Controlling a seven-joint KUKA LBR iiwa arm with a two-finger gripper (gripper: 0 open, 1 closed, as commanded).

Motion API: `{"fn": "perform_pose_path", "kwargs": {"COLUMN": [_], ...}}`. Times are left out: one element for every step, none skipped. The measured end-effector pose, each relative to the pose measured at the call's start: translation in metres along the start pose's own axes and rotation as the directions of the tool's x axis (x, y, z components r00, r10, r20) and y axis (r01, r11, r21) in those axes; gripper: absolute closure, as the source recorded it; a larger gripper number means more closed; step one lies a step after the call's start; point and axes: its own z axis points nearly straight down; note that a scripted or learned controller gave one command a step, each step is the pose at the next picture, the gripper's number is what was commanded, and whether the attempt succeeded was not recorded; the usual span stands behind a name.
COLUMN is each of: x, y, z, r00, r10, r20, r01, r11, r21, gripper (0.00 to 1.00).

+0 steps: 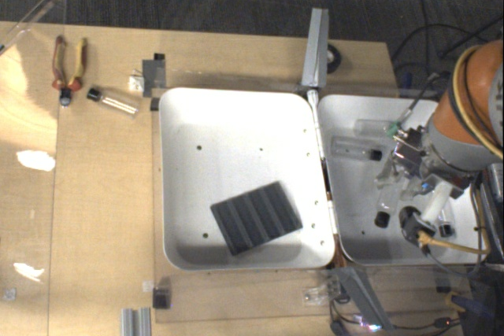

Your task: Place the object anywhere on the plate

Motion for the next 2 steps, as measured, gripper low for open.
{"fn": "perform_pose_path", "kwargs": {"x": [0.117, 0.196], "y": [0.085, 0.071], "z": [0.041, 0.039], "r00": [0.987, 0.962], "r10": [0.158, -0.273], "r20": [0.001, -0.002], "r01": [-0.158, 0.273], "r11": [0.987, 0.962], "r21": [0.003, -0.001], "gripper": [1.0, 1.0]}}
